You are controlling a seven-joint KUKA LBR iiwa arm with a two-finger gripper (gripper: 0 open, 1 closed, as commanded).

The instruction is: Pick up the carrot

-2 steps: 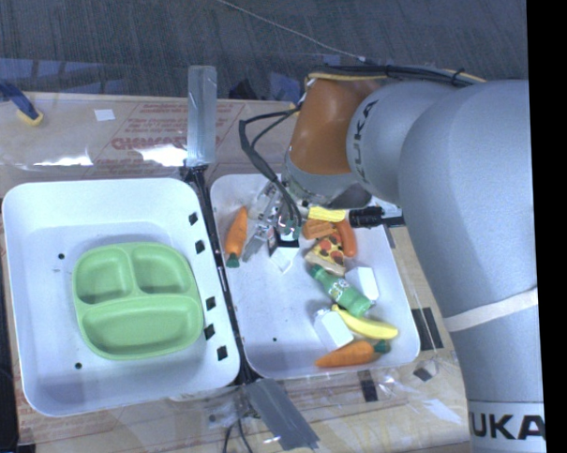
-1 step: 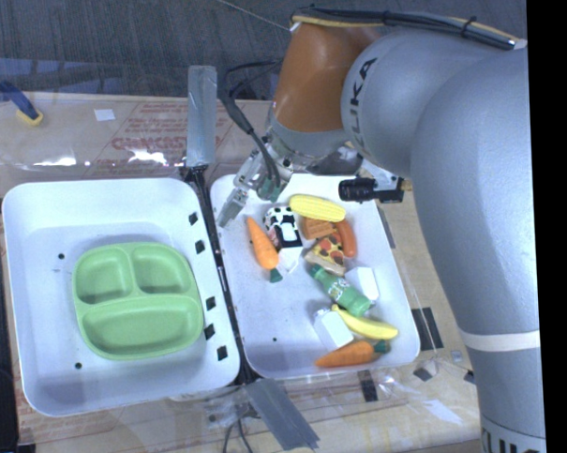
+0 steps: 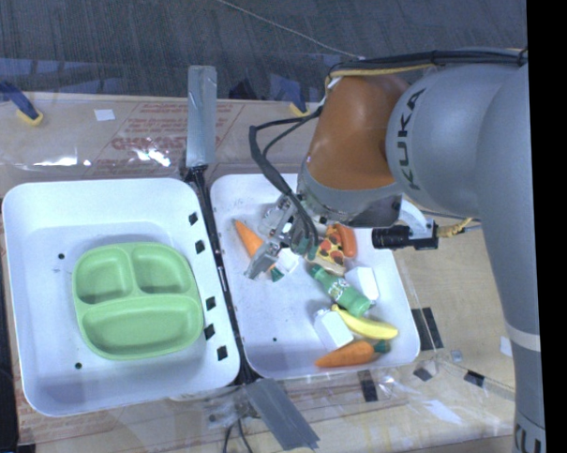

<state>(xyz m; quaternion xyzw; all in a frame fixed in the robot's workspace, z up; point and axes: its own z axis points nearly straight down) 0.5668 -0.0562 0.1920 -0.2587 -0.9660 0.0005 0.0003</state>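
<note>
Two orange carrot-like toys lie in the right bin (image 3: 270,355). A small carrot (image 3: 247,236) rests near the bin's upper left. A larger carrot (image 3: 345,355) sits against the front wall. My gripper (image 3: 269,254) hangs low over the bin floor, just right of and slightly below the small carrot and close to it. Nothing orange shows in the gripper. A small white and green piece (image 3: 285,264) lies right beside its tip. The arm's wrist covers the bin's upper middle.
A pizza slice (image 3: 335,247), a green bottle (image 3: 343,291), a yellow banana (image 3: 367,324) and white blocks (image 3: 332,328) crowd the right bin's right half. The left bin (image 3: 23,279) holds a green divided plate (image 3: 135,299). A black divider (image 3: 215,271) separates the bins.
</note>
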